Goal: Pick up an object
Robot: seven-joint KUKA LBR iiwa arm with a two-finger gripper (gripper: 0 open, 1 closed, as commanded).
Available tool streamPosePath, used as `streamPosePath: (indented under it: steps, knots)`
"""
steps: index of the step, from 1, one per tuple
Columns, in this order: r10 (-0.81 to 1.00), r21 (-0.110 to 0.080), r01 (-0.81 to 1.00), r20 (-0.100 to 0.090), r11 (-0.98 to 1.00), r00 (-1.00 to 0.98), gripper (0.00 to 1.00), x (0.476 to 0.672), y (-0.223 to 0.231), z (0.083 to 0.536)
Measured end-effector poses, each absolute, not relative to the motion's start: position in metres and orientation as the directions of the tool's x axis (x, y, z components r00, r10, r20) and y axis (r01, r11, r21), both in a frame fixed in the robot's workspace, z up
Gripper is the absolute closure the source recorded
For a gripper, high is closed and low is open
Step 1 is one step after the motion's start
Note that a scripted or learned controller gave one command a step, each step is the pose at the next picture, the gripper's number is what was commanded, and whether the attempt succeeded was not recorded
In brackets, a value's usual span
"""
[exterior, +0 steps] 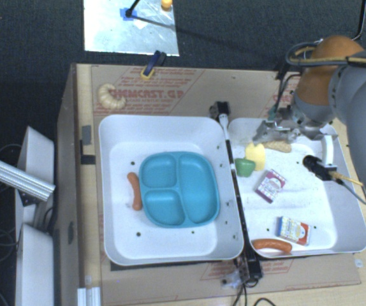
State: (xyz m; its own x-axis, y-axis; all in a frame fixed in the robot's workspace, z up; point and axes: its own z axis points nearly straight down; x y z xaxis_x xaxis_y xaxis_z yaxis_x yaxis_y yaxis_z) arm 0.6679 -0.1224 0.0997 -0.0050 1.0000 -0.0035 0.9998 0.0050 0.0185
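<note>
While the arm reaches in over the right bin [355,234], its gripper [273,131] hangs low at that bin's back, just above a tan, bread-like piece [278,146] and just beside a pale yellow block [255,153]. These two look like the likeliest things to pick. The yellow block lies near the dividing wall with a small green piece [245,167] touching its lower edge — probably toy food, light and stiff, a little slick, best taken across its narrow sides well clear of the green piece. The tan piece looks flat and low, harder to get under.

Whether the gripper is spread or closed I cannot tell; its tip is a dark tangle against the bin wall, and nothing is visibly held in it.

Further forward lie a small purple-and-white packet [270,186], a white and red carton [294,230] and a sausage [273,246] at the front rim. A blue divided tray [178,189] and another sausage [134,190] lie in the left bin [116,234].
</note>
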Motion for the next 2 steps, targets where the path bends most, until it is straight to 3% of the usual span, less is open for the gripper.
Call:
streamPosePath:
  steps: [1, 2]
  knots:
    - [1.000, 0.019, 1.000, -0.003, 0.005, -0.005, 0.00, 0.674, -0.131, 0.096]
    - [1.000, 0.005, 1.000, -0.002, 0.002, -0.002, 0.00, 0.670, -0.152, 0.086]
